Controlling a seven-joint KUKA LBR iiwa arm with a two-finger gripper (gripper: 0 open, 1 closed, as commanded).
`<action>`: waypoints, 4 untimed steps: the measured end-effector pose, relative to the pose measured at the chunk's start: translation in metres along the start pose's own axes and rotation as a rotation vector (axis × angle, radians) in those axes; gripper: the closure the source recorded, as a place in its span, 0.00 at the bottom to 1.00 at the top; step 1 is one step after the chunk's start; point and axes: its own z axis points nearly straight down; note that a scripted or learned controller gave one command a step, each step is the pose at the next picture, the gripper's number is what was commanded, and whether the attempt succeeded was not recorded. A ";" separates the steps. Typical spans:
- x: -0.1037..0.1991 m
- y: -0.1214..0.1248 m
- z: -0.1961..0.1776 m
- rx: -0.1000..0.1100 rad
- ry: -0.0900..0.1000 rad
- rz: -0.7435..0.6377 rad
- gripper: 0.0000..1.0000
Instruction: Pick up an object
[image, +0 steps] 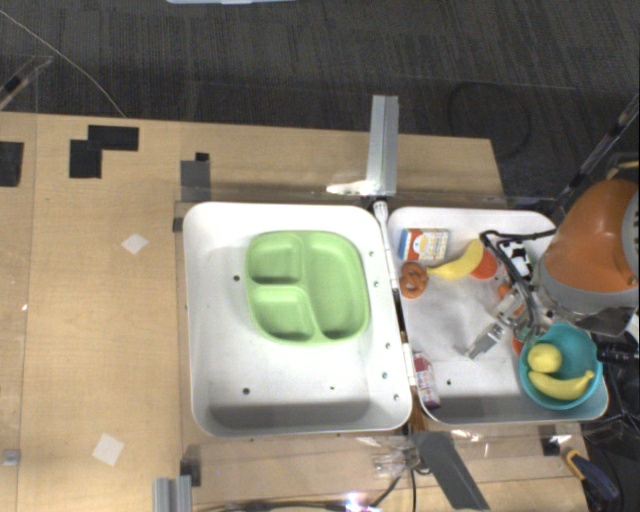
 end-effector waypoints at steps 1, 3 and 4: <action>0.007 0.003 0.000 0.001 -0.002 -0.006 0.00; 0.015 0.037 -0.014 -0.007 -0.014 -0.106 1.00; -0.010 0.093 -0.120 -0.003 -0.001 0.015 1.00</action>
